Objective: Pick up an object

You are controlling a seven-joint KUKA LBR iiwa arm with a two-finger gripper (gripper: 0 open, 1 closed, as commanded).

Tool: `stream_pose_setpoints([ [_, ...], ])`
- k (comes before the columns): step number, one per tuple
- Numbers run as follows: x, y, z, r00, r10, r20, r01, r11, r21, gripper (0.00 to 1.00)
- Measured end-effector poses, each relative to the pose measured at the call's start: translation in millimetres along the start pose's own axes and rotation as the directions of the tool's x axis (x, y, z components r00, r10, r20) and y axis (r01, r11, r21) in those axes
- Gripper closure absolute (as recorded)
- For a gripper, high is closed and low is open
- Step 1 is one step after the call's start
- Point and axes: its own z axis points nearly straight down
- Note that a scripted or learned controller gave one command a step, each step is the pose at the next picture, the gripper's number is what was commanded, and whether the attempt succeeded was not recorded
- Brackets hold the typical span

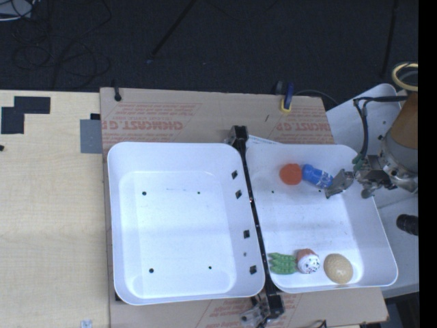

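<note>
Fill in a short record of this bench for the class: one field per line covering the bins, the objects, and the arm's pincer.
right bin: holds all five objects
orange ball: far end, touching the blue object
blue object: beside the ball, nearest the pincer
green toy: near edge, by the divider
white and red toy: near edge, between green toy and egg
tan egg: near edge, rightmost
left bin: beside the right bin
pincer: over the right bin's right rim, holding nothing visible

Two white bins (pixel 177 156) sit side by side. The right one holds five objects: one orange ball (pixel 291 174), one blue bottle (pixel 316 175), one green toy (pixel 281 263), one red-and-white ball (pixel 308 261), one tan egg (pixel 338 268).
</note>
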Motion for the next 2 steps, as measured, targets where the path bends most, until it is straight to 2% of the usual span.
stream_pose_setpoints([
  [1, -1, 0, -10, 1.000, -0.001, -0.001, 0.001, 1.000, 0.001, 1.00],
  [2, 22, -24, -107, 1.000, -0.002, 0.002, 0.002, 1.000, -0.006, 1.00],
])
